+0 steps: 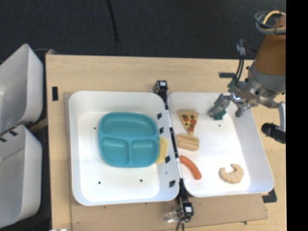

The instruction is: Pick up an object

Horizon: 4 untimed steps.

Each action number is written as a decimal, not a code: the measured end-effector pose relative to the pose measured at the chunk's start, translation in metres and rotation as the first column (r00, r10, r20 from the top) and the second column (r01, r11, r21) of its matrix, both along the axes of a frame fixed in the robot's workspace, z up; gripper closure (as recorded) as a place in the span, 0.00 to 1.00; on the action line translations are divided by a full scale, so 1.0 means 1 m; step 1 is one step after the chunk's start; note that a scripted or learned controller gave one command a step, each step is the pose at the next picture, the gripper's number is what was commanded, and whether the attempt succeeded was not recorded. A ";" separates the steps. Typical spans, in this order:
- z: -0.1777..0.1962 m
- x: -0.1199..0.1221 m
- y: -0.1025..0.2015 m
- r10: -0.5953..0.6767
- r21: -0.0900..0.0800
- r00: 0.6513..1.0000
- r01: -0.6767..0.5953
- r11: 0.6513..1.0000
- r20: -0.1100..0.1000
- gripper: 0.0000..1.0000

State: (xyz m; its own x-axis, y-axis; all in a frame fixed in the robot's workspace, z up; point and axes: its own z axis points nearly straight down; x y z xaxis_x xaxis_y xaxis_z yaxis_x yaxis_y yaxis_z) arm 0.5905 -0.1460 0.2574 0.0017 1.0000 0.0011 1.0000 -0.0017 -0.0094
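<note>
Nearest the camera: I am looking first at the cable clip (177, 214) hanging at the front edge of the counter (110, 73), right where the two bins meet.

Left bin (82, 186): it is carrying a teal sectioned plate (129, 139), with a yellow piece (163, 150) peeking out at the plate's right edge against the divider.

Right bin (255, 143): it is holding four toy foods. Pizza slice (188, 121) at the back left, bread roll (187, 142) just in front of it, sausage (190, 167) further forward, croissant (232, 173) at the front right.

Arm: it is reaching in from the right, with the pincer (219, 109) hanging over the back of the right bin.

Pincer state: I cannot tell from this slant whether it is released or clenched. Nothing is showing in it.

Task thing: I am treating the pizza slice as the likeliest pick, being the closest piece.

Key relation: the slice is lying to the left of the pincer and slightly toward the camera, near but apart. Its long axis is running front to back, point toward the front.

Judgement: the pick is not yet done; all four foods are lying flat on the bin floor.

Risk: the slice is sitting close to the divider wall, so I am expecting little room on that side.
</note>
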 end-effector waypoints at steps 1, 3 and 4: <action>0.006 0.002 0.000 0.002 -0.001 1.000 -0.002 1.000 0.011 0.00; -0.102 0.004 -0.003 -0.002 -0.003 1.000 0.002 1.000 0.006 0.00; -0.154 0.004 -0.004 -0.002 -0.003 1.000 0.002 1.000 0.006 0.00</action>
State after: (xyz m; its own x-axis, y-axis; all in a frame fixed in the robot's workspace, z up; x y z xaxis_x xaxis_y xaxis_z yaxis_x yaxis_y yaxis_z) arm 0.5940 -0.1498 0.1029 0.0035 1.0000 -0.0018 1.0000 -0.0035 -0.0032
